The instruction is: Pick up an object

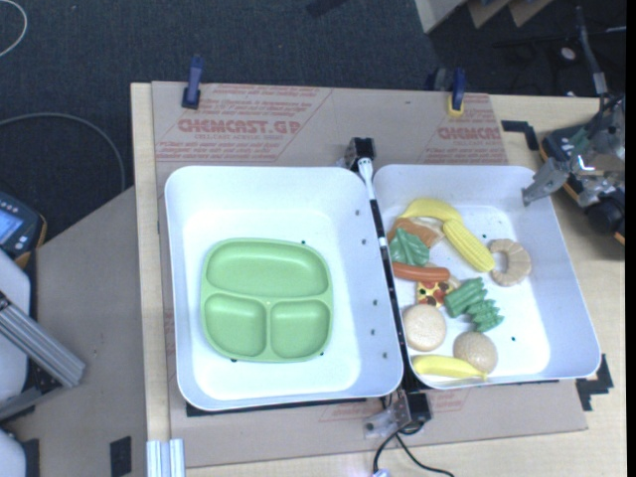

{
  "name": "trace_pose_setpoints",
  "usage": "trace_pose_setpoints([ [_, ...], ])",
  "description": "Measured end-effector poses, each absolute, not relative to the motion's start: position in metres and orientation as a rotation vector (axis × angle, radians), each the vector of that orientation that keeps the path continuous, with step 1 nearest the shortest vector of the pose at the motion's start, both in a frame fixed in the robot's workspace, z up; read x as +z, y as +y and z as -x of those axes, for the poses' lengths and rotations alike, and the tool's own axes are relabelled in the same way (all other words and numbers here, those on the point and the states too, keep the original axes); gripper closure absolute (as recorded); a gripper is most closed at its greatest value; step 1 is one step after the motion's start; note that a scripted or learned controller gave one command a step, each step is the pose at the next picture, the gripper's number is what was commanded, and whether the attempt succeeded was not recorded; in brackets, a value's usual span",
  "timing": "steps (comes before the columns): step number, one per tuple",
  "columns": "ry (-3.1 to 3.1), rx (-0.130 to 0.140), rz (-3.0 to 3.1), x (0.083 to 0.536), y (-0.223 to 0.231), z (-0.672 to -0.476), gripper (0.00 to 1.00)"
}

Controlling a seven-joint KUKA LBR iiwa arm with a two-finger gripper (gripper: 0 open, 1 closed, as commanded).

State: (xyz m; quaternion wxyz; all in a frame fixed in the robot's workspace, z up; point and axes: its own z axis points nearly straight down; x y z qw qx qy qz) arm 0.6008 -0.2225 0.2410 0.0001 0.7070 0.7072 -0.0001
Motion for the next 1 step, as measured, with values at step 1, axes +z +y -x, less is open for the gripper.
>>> trace_pose_setpoints([
  [1,2.233,-0.004,-2.223,0.1212,-0.1882,-0.6378,0.00],
])
